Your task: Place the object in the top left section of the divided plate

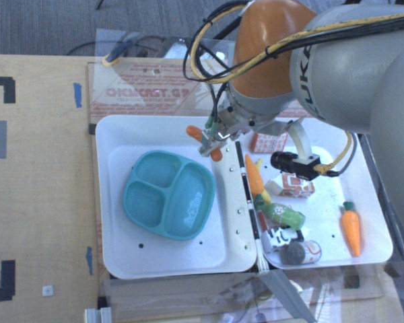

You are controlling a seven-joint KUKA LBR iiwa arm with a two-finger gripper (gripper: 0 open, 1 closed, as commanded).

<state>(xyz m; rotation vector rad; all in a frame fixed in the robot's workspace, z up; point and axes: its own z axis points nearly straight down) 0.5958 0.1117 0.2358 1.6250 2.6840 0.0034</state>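
A teal divided plate lies in the left white bin, with two small sections on its left side and one large section on the right. My gripper hangs over that bin's far right corner, above and to the right of the plate. It is shut on a small orange carrot-like object, whose ends stick out on both sides of the fingers. The grey arm and its orange band hide part of the right bin's back.
The right bin holds a carrot along its left wall, a green bottle, two red and white boxes, another carrot and a small can. A black camera unit hangs off the wrist.
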